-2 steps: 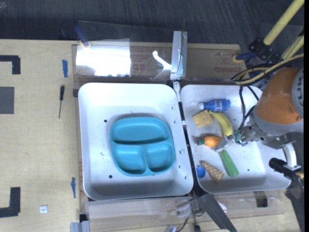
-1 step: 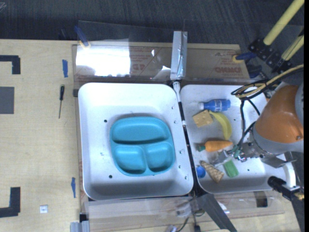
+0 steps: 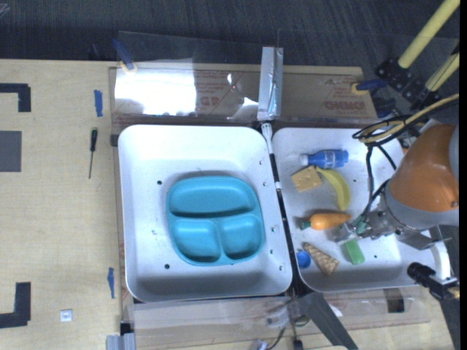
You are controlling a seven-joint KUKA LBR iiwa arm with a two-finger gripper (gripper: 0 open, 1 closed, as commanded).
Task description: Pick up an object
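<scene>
Pincer low in the right white plastic bin, jaw state impossible to tell. Nearest targets: orange carrot-shaped toy at nine o'clock, green plastic block at six. Best centred over one piece, then closed squarely, clear of the yellow banana.

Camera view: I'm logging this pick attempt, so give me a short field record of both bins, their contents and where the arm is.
left bin: holds a blue divided tray
right bin: bottle, cheese wedge, banana, carrot, green block, cracker
blue bottle: lying near the far wall
banana: beside the cheese wedge
carrot: mid-bin, just left of the gripper
green block: below the gripper
cracker: near the front wall
gripper: low over the right bin, between carrot and green block
grasp: cannot tell
</scene>
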